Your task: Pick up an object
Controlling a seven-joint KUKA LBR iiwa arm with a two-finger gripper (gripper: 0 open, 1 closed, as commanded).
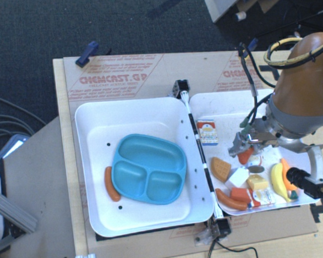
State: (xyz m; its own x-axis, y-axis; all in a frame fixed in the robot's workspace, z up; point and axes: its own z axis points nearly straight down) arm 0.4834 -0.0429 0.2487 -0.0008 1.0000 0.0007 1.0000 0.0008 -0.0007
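Observation:
My gripper [245, 145] hangs over the middle of the right bin [225, 100], reaching in from the right. A small red object [244, 157] lies directly under its tip, and I cannot tell whether they touch. Around it lie a toast-coloured piece [221, 168], a white block [238, 177], a yellow cheese cube [258, 183], a red sausage [230, 201], a banana [279, 181] and an orange carrot [287, 173]. A small white and orange carton [207, 132] lies at the bin's left side.
The left bin [92, 158] holds a blue divided plate [149, 169] with an orange-red sausage [111, 184] beside it on the left. A black-clipped divider [196, 145] separates the bins. The grey arm [300, 99] covers the right bin's far right part.

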